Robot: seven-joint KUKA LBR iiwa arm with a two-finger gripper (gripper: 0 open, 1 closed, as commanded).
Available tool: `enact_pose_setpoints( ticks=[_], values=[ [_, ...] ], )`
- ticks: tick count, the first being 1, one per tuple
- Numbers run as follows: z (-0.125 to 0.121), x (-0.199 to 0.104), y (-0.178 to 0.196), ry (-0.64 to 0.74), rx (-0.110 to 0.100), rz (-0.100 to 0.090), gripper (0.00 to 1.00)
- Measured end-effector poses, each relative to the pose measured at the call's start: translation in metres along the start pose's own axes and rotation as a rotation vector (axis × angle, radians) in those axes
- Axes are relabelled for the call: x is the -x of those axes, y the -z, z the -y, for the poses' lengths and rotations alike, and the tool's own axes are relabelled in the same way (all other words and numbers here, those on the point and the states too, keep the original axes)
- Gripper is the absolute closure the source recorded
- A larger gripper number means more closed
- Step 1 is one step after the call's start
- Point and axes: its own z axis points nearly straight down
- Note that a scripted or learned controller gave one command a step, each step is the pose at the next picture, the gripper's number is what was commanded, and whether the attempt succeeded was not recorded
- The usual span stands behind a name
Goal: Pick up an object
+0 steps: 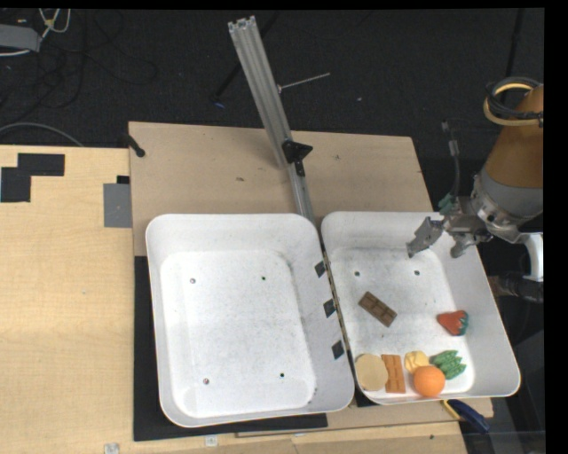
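Brown chocolate bar (377, 309), one orange (429, 381), one strawberry (453, 323).

You're looking down on a tan wooden board (222, 168) over a black mat (142, 355), a pale wood table (62, 301) to its left. Behind lies dark floor (373, 53) with cables (35, 27), and a slanted metal rail (266, 97).

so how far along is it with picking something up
Nothing looks done yet: the gripper hovers above the right bin's far end with nothing between its fingers. The chocolate bar, strawberry, orange and the other toy food lie on the bin floor. Descending, grasping and lifting are all left.
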Motion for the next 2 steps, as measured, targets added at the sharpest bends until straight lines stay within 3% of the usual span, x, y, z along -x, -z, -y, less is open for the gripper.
enact_pose_setpoints(
  ticks=[2],
  values=[
    [-0.008, 0.001, -0.11, -0.002, -0.001, 0.0, 0.0]
  ],
)
